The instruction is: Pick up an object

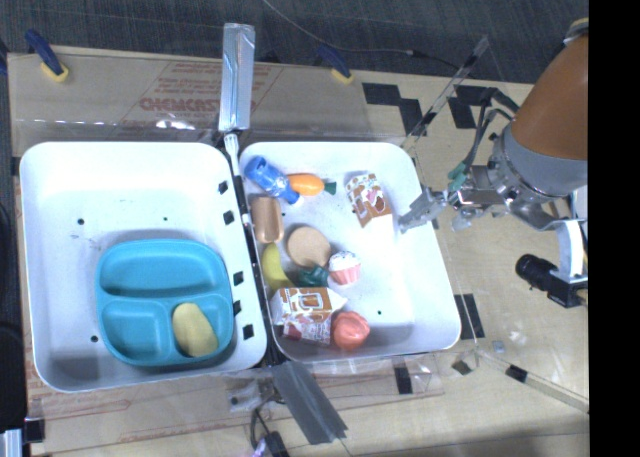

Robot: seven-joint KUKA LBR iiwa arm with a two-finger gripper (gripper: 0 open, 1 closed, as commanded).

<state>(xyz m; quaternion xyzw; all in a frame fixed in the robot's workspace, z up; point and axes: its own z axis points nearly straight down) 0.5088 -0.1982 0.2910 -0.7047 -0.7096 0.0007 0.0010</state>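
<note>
So far I count nothing as picked up. My gripper [418, 211] sits at the right rim of the right bin [440, 290], reaching in from the arm [545, 135] on that side, and nothing shows between its jaws. Whether those jaws are spread or pressed together I cannot tell from this slant; the tip is small and dark against the bin wall.

Everything I might take lies in the right bin, mostly crowded toward its left half. My count there:
- one blue bottle-like piece [266, 175] near the top, touching an orange carrot-like piece [307, 184]
- one patterned packet [367, 197], nearest my gripper
- one brown cylinder [265, 217] against the divider
- one tan round piece [307, 246]
- one yellow piece [273, 267] beside it, a banana as best I can judge
- one small cupcake-like toy [344, 268]
- one carton [304, 314] at the bottom, touching one red round fruit [350, 330]
- a small dark green bit [313, 274] that I cannot identify

The left bin [60, 245] holds one blue divided tray [150, 285], with one yellow-green lump [195, 330] in its lower right compartment.

I judge the whole task is left: descend on one piece, close, lift. The packet looks the shortest reach.
</note>
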